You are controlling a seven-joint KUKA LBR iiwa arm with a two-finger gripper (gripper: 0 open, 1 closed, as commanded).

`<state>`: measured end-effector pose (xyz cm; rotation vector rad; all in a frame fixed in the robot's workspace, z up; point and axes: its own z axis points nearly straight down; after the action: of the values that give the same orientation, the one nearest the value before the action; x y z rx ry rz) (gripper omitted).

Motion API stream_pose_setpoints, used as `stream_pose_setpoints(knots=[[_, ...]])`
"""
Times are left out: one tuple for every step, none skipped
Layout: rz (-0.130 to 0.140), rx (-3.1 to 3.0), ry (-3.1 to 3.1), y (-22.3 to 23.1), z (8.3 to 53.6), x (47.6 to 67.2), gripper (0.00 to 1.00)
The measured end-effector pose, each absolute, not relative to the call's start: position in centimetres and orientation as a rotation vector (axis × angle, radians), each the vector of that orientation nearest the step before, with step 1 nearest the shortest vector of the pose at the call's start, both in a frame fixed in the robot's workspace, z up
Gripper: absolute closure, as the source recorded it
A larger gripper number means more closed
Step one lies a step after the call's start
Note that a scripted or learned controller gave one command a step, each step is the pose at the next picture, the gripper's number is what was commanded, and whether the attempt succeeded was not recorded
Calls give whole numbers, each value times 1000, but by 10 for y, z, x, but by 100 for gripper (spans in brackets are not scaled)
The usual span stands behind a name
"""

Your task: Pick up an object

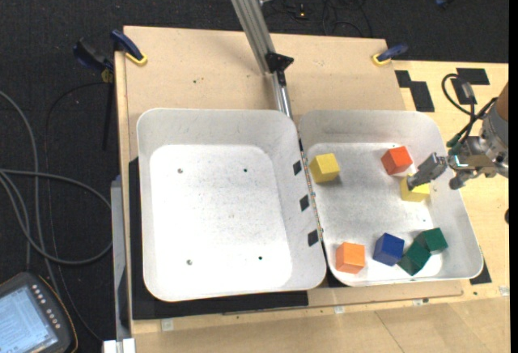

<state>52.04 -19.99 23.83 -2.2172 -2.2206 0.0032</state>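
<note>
Seven small blocks, two white bins, one bench.

The right bin (380, 126) holds all seven blocks: two yellow, one (324, 167) toward the bin's left wall and one (415, 190) near its right side; two orange, one (396, 159) at the upper right and one (350, 257) along the lower edge; one blue (389, 248); and two dark green, one (435, 240) just beside the other (414, 257), in the lower right corner. The left bin (162, 133) is the second of the two bins. Both sit on a single wooden bench (202, 60), which carries two blue-and-yellow clamps, one (128, 46) at its upper left corner and one (389, 54) at its upper right.
</note>
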Motion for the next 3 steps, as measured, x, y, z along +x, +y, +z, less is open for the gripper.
stream_pose_setpoints(knots=[[0, -2221, -2222, -200, 240, 521, 0], [4, -2218, -2219, -191, 191, 516, 0], [4, -2220, -2218, -192, 147, 515, 0]])
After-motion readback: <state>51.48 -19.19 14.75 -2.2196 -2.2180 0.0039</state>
